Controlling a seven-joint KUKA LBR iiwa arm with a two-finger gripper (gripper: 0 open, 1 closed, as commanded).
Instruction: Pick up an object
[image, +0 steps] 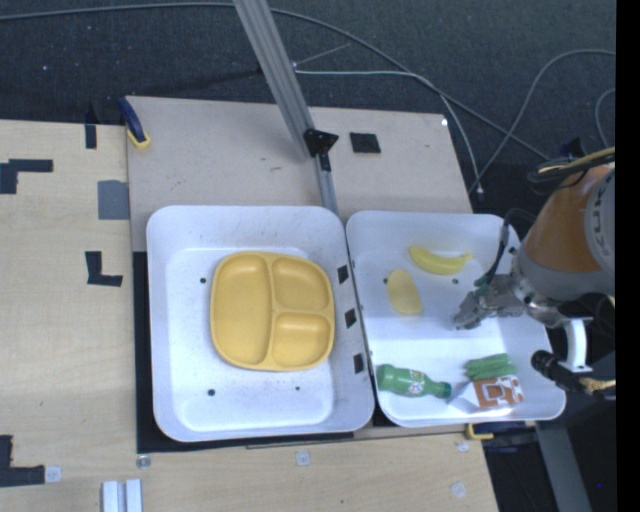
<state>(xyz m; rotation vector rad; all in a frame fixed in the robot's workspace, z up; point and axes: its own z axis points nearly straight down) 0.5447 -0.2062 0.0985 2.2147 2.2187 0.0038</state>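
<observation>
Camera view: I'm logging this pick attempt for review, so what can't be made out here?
- End effector, camera view: small and blurred over the right bin; whether it grips anything cannot be told.
- Small card or packet: its print is too small to read.
- Green bottle: its label is too small to read.
- Arm: cut off by the picture's right side.

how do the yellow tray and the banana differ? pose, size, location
Size: the yellow tray is far larger than the banana.
Shape: the tray is a rounded rectangle with three compartments; the banana is a slim curved piece.
Location: the tray lies flat in the left bin, alone; the banana lies near the far wall of the right bin, closer to the tool.
Shared: both are yellow, and neither is touched by the tool.
</observation>
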